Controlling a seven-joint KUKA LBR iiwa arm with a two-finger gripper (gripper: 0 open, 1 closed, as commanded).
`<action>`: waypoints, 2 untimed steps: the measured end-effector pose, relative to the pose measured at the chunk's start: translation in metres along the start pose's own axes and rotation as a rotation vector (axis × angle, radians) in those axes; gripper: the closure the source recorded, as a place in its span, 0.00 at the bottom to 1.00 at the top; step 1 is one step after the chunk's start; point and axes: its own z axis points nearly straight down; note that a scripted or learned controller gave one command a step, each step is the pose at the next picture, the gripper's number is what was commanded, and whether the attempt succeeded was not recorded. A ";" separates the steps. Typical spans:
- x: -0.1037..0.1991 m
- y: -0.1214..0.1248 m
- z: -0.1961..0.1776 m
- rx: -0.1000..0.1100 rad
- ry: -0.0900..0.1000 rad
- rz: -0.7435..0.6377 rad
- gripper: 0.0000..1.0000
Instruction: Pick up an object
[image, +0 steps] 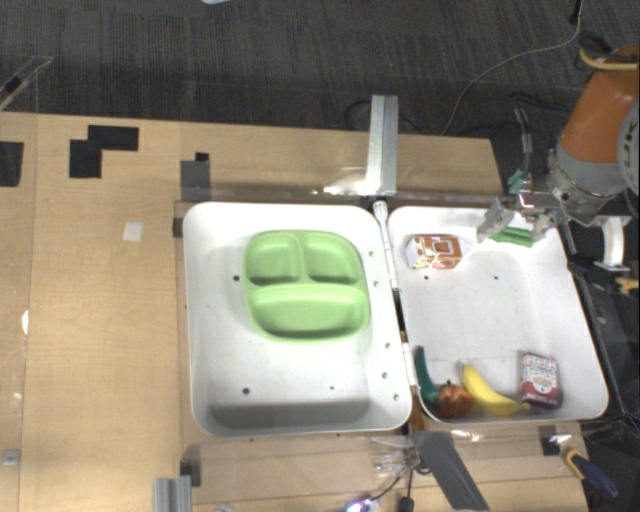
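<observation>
Banana (489, 392) yellow, curved; bin's (560, 300) near edge

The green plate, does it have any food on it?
Empty. The green plate lies flat in the left bin, and all three sections show bare green.

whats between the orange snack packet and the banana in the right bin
Nothing: from the snack packet down to the banana, the camera view shows bare white bin floor.
</observation>
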 end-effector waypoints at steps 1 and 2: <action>-0.034 0.019 0.009 -0.003 -0.002 0.090 0.00; -0.034 0.019 0.009 -0.003 -0.002 0.090 0.00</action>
